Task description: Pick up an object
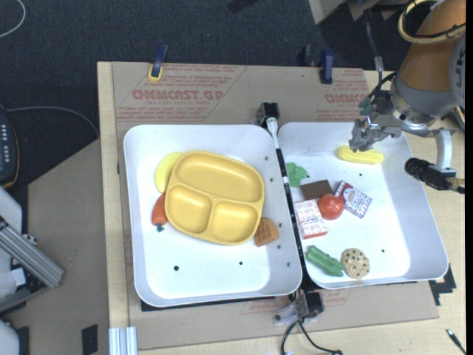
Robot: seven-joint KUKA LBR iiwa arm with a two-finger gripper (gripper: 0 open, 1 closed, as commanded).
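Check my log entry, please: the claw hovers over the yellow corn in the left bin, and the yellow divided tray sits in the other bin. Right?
Not quite. The camera view shows the claw over the yellow corn in the right bin, not the left. The yellow divided tray sits in the other bin, the left bin.

Claw point(363, 143) low, arm point(429, 65) from right.

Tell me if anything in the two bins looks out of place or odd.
The yellow divided plate in the left bin sits askew and lies over other pieces: a banana, a red pepper and a waffle poke out from under its edges. Nothing looks spilled or damaged.
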